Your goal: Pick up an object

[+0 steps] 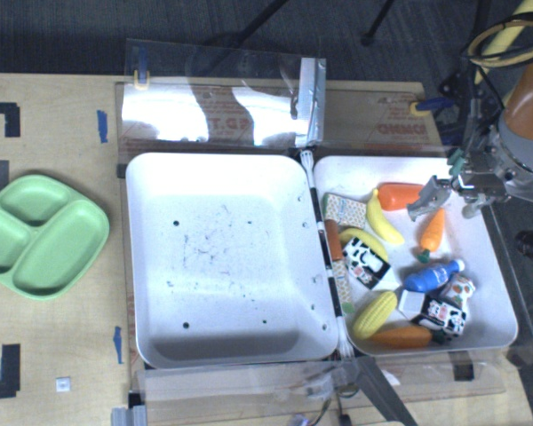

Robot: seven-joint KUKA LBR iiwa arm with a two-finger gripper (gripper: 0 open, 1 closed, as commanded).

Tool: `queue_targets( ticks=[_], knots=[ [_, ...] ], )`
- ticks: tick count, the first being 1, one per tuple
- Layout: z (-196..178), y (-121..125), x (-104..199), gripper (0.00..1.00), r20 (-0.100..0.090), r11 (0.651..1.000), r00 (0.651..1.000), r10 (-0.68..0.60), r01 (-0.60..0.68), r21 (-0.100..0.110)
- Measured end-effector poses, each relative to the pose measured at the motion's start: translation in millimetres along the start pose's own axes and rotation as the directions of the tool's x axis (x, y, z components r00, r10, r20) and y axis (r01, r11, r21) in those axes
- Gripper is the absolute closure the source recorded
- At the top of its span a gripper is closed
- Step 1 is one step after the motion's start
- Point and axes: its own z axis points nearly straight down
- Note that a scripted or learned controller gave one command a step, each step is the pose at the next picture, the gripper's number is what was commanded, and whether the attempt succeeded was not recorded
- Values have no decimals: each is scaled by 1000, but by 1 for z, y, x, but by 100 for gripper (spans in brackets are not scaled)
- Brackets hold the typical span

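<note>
Claw (451,195) hovers apparently just above small carrot (433,230).

Wooden bench (53,335): two white bins (222,256) (497,318), green divided plate (43,235) left.

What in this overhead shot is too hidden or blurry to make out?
- Grey metal gripper: blurred, so its hold is unreadable.
- Orange carrot-shaped toy: its right end is hidden behind the gripper.
- Black-and-white patterned block: print too small to read.
- Long orange toy: partly under the yellow corn toy.
</note>
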Motion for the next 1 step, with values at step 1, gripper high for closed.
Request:
queue_targets(
  ticks=[1],
  knots=[
    [93, 39, -45, 0, -1, 987, 987, 158, -158, 1]
  ],
)
